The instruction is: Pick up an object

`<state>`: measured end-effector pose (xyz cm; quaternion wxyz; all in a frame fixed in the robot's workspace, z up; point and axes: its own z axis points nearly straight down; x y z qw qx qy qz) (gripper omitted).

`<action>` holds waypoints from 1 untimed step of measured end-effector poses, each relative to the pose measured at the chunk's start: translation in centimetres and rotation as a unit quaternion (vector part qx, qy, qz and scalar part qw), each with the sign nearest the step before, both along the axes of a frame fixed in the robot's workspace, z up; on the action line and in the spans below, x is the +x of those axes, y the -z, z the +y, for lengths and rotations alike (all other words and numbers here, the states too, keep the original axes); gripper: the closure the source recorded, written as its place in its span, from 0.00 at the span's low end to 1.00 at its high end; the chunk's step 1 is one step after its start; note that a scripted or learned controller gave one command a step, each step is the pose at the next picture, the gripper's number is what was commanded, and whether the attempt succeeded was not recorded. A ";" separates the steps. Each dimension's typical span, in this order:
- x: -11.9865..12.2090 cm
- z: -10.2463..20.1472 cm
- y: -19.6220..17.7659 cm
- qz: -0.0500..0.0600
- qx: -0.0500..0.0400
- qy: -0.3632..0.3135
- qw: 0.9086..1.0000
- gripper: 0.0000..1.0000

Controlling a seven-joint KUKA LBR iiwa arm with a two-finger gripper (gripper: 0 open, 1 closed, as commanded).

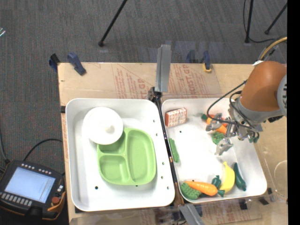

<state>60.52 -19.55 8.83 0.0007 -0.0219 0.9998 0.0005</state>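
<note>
The right bin (pixel 197 144) holds several toy foods. A red box (pixel 176 117) lies at its far left, and a thin green pod (pixel 174 150) rests along its left wall. Near the front lie a carrot (pixel 203 187) with a green leafy piece (pixel 189 190), a yellow banana (pixel 228 176) and a dark green cucumber (pixel 240 177). My gripper (pixel 224 143) hangs low over the far right part of this bin. A second orange carrot (pixel 216 121) and a green broccoli-like piece (pixel 217 137) lie just to its left, partly hidden by the wrist.
The left bin (pixel 75 172) holds a white round bowl (pixel 103 124) resting on the corner of a green divided plate (pixel 129 157). A grey post (pixel 163 71) stands behind the seam between the bins. A teach pendant (pixel 30 186) lies on the floor at the lower left.
</note>
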 end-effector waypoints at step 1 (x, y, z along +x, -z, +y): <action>1.9 4.8 0.0 -0.001 0.000 0.066 0.998 0.00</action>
